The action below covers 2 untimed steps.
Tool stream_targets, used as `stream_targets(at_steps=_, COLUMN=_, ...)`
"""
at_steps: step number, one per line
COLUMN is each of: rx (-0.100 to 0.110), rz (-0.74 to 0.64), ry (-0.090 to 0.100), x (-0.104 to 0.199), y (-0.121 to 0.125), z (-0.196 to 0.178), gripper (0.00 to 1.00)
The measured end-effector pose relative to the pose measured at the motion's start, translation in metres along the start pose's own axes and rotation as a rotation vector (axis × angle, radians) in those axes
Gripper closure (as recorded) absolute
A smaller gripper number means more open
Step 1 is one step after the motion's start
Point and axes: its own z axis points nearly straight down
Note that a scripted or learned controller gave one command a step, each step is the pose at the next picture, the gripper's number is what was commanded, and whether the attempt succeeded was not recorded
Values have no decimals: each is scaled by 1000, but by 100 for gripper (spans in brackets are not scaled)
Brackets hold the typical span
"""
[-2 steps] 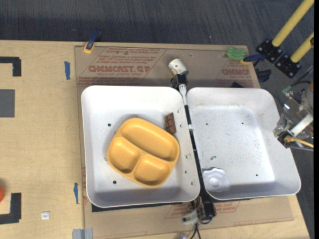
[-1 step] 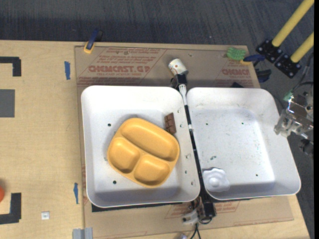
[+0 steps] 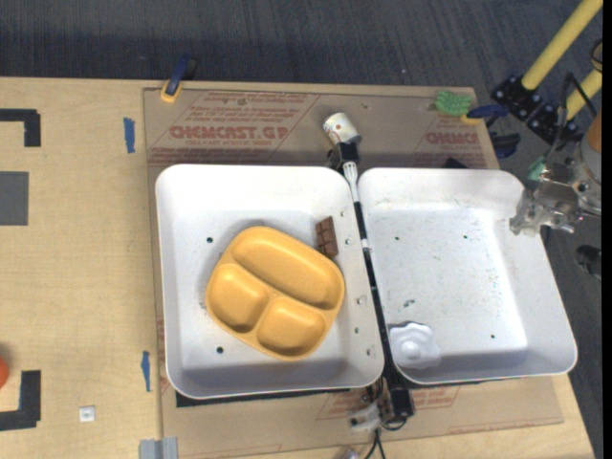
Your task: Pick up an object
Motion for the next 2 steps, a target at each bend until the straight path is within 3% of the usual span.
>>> stream_targets(at_steps=1, rx=3, rz=13, ry=1, x=-8, y=-25, z=2, gripper=100)
stream_targets(at_steps=2, rx=5, rz=431, ry=1, x=-13, y=-46, z=24, gripper=100)
